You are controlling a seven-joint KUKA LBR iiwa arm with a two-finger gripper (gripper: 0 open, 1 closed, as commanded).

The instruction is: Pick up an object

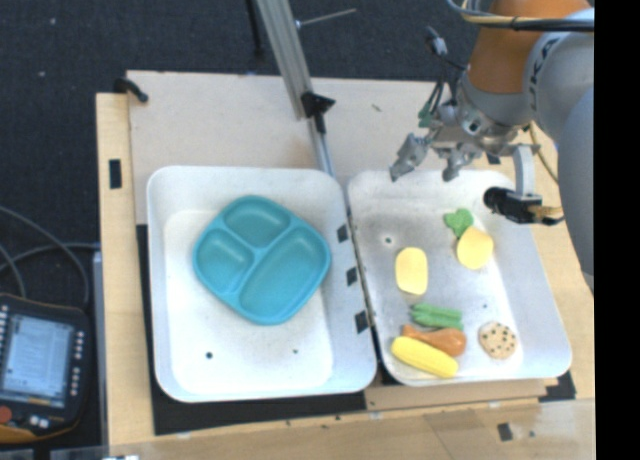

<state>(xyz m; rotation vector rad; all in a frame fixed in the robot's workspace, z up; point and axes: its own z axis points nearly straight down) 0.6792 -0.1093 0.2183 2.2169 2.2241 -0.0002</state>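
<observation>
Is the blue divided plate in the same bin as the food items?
No, the blue divided plate lies alone in the left bin; the food sits in the right bin.

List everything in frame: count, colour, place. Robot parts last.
bins: 2, white, side by side on the bench
divided plate: 1, teal, middle of the left bin
yellow slab-shaped piece: 1, pale yellow, centre of the right bin
lemon-like piece: 1, yellow, right bin, just below the green leafy piece
green leafy piece: 1, green, right bin, upper middle
green bean-like piece: 1, green, right bin, lower part
carrot-like piece: 1, orange, under the green bean-like piece
corn-like piece: 1, yellow, near the right bin's front edge
cookie: 1, tan with dark spots, right bin, lower right
aluminium post: 1, silver, behind the bins
pendant: 1, grey with screen, far left
arm: 1, grey and orange, upper right
end effector: 1, grey, open, above the right bin's back edge
</observation>
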